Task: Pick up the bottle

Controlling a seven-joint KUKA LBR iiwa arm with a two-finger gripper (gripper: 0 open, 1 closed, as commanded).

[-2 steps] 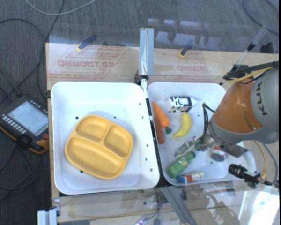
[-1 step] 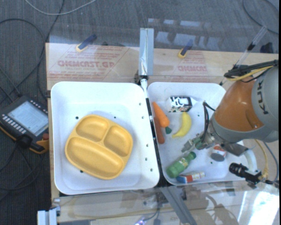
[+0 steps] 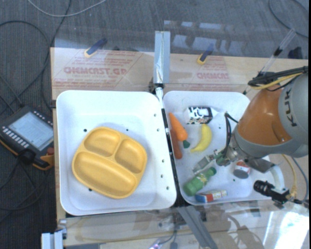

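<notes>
Nearest, a small tube [image 3: 211, 195] lies just beside the green bottle [image 3: 199, 181] at the right bin's [image 3: 233, 98] near edge, so a descent could nudge either. Gripper [image 3: 216, 160] hovers just above; its opening I cannot tell. Farther off: banana [image 3: 203, 138], carrot [image 3: 177, 128]. Left, a yellow tray [image 3: 110, 162].

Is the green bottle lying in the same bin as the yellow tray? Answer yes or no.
No: the green bottle lies in the right bin, while the yellow tray sits in the left bin.
</notes>
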